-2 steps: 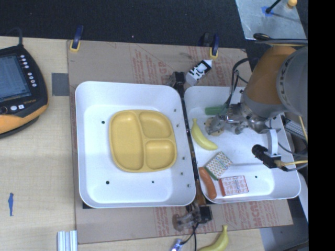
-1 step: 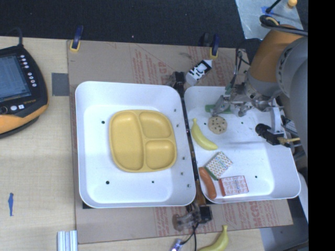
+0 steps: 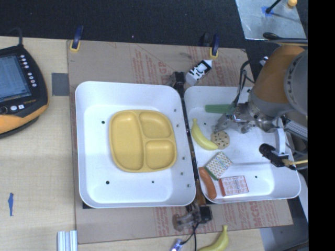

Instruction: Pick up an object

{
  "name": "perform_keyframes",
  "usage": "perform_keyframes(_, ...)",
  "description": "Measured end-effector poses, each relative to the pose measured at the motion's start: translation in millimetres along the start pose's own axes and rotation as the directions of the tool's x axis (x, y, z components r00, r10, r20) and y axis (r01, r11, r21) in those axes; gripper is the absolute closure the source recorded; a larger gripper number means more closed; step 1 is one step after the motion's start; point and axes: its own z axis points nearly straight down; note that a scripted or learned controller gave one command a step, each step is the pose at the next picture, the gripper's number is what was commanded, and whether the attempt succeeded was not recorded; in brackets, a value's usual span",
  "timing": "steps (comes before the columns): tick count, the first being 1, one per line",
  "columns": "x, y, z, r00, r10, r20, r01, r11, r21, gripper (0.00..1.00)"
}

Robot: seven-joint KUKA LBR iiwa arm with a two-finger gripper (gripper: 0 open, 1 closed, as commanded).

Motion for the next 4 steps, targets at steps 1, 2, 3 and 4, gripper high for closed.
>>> perform_keyframes(1,43.2,-30.5,0.5,1.000,-0.001,0.000,0.001,1.000,0.001,0.00)
perform_keyframes(2,40.8,-28.8,-12.5,1.000,-0.005,0.003,0.005,1.000,-0.001,1.00)
perform_keyframes(3,40.8,-28.9,-12.4,1.000,-0.006,0.003,0.006,1.000,-0.001,0.00)
perform_keyframes(4,-43.7,37.0,-18.0,1.000,0.004,0.000,-0.004,1.000,-0.002,0.00)
